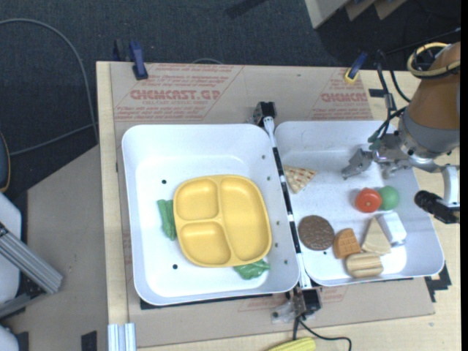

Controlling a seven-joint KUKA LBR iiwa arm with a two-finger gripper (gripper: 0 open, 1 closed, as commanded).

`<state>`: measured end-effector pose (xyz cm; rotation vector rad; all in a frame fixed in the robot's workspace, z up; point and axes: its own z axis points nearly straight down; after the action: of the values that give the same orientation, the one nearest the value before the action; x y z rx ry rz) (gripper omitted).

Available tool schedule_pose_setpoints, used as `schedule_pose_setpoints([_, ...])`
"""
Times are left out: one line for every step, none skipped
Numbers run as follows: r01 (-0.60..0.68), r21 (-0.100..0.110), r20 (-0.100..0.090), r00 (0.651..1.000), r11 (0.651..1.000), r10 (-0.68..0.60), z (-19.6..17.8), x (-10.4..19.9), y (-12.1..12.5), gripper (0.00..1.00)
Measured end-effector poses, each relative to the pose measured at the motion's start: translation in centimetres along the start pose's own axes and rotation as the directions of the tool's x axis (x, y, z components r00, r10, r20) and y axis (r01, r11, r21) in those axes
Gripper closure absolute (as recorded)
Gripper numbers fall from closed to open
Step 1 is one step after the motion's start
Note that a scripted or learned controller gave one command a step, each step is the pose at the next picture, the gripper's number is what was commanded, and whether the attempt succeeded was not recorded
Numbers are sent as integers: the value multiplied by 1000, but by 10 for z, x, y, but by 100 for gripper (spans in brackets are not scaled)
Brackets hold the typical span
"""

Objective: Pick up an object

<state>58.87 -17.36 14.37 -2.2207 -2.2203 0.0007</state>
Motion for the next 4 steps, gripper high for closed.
schedule_pose_setpoints([-1, 1, 0, 1000, 1000, 1, 37, -22, -14, 0])
schedule_pose_setpoints([0, 0, 0, 1000, 1000, 0, 59, -15, -39, 0])
schedule_pose_setpoints([0, -3, 0, 1000, 1000, 0, 49, -15, -39, 100])
schedule_pose_setpoints([2, -4, 0, 1000, 1000, -2, -13, 42, 48, 100])
